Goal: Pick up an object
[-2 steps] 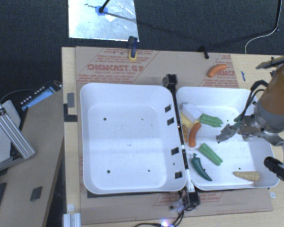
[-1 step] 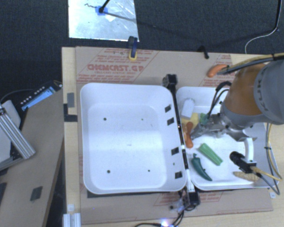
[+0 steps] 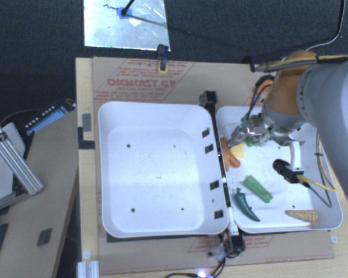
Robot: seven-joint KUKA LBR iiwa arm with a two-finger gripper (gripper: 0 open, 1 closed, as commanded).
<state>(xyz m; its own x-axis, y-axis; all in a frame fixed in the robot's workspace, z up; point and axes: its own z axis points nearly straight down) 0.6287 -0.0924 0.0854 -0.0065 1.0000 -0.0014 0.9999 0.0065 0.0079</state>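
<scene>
My gripper [image 3: 245, 135] hangs low over the upper left part of the right bin [image 3: 327, 204], coming in from the right. Just below it lies a small yellow piece [image 3: 238, 150], and beside that an orange carrot-like object [image 3: 228, 154] rests along the bin's left wall. A light green block [image 3: 258, 188] sits near the bin's middle. A dark green pepper [image 3: 246, 207] lies in front of it. A tan cone [image 3: 302, 215] rests near the front right corner.
The left bin [image 3: 113, 155] stands beside the right one, joined by a black hinged divider [image 3: 216, 155]. The grey arm with its orange band [image 3: 284, 91] covers the right bin's far right side.
</scene>
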